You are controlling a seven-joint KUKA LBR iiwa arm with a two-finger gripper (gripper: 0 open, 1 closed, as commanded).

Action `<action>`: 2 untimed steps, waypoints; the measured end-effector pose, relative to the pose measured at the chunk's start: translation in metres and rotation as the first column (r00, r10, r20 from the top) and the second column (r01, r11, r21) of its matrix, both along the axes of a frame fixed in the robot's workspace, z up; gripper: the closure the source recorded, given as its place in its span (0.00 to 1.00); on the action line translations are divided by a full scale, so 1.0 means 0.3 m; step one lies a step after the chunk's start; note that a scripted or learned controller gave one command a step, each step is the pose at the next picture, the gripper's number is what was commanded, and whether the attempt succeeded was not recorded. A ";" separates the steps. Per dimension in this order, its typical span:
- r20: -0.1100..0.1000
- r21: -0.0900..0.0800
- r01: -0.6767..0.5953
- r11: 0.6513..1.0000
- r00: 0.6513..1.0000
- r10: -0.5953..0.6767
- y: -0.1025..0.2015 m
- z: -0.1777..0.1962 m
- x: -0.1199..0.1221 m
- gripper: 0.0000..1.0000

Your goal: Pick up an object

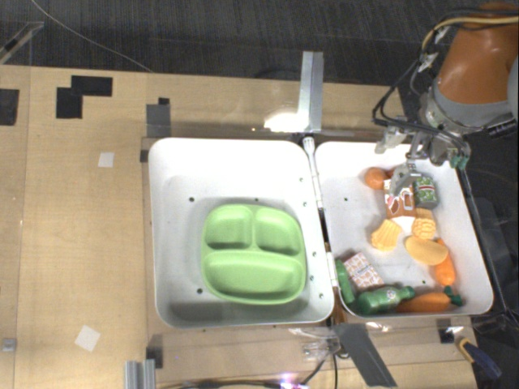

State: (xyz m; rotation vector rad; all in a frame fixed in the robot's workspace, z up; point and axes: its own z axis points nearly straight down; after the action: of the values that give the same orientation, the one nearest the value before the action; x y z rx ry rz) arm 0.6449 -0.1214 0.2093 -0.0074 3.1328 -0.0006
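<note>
Right bin [478,254] holds a pile of toy food: orange ball [374,178] at top, small green carton [424,191], yellow ridged pieces [387,235], green bottle [381,300] and carrot [426,302] along the near edge, patterned box [362,272]. Gripper [403,186] down among the top items, beside the green carton; cannot tell how it is set or whether it holds anything. Left bin [174,217] carries a green divided tray [253,254]. Both bins on the desk [73,241].

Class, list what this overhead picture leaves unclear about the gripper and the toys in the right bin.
- Gripper: finger state too small and blurred to tell.
- Small packet under it: gripped or merely touched, unclear.
- Box label: too small to read.
- Arm: cut off by the frame's upper right edge.
</note>
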 end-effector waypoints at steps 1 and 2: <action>0.009 0.000 0.051 0.999 0.999 -0.051 -0.010 -0.396 -0.050 0.00; 0.006 0.002 0.146 0.989 0.989 -0.146 0.008 -0.397 -0.288 0.00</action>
State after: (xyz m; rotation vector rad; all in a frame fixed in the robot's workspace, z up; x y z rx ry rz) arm 0.5586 -0.1189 0.0900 0.2210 3.1190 0.0002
